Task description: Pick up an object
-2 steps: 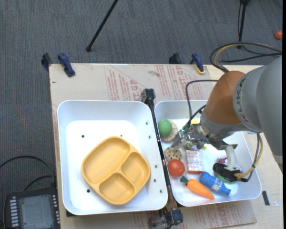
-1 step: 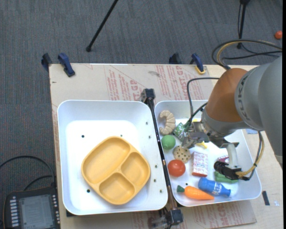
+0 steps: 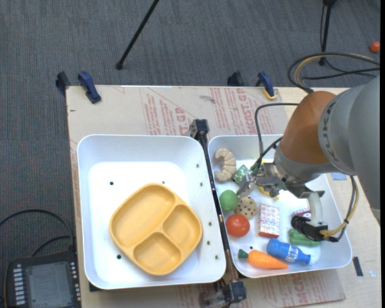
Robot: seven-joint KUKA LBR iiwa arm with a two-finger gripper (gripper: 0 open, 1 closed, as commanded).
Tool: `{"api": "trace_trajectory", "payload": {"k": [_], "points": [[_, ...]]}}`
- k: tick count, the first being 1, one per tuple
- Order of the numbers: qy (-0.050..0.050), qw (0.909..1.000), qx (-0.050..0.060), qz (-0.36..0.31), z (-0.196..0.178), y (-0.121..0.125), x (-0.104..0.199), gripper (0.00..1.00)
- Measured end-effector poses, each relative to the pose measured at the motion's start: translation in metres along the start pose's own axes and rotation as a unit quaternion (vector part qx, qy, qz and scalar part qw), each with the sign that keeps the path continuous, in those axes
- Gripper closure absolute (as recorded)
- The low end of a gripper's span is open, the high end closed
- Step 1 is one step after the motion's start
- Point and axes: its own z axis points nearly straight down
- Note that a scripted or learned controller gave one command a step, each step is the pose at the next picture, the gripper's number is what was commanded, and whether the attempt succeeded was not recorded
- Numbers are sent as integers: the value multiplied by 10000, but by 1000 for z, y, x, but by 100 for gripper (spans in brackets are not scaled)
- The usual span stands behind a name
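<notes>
Carrot (image 3: 267, 259) lies nearest; the pincer (image 3: 264, 183) hangs above the cookie (image 3: 246, 207), whether wide or narrow I cannot tell. Cookie looks light and stiff; pinch its edges.

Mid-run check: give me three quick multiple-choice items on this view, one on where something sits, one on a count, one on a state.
1. Where is the yellow tray?
A. left bin
B. right bin
C. on the cardboard

2. How many compartments does the tray have?
A. two
B. three
C. five

3. How does the blue bottle lie?
A. upright
B. on its side
C. inside the tray

Answers:
1 A: it rests in the left bin.
2 B: three hollows show.
3 B: it lies flat in the right bin, beside the carrot.
</notes>
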Motion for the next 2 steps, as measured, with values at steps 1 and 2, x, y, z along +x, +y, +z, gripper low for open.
{"api": "trace_trajectory", "payload": {"k": [1, 2], "points": [[-27, 10000, 0, 16, 11, -1, -2, 0], [30, 10000, 36, 10, 2, -1, 2, 100]]}}
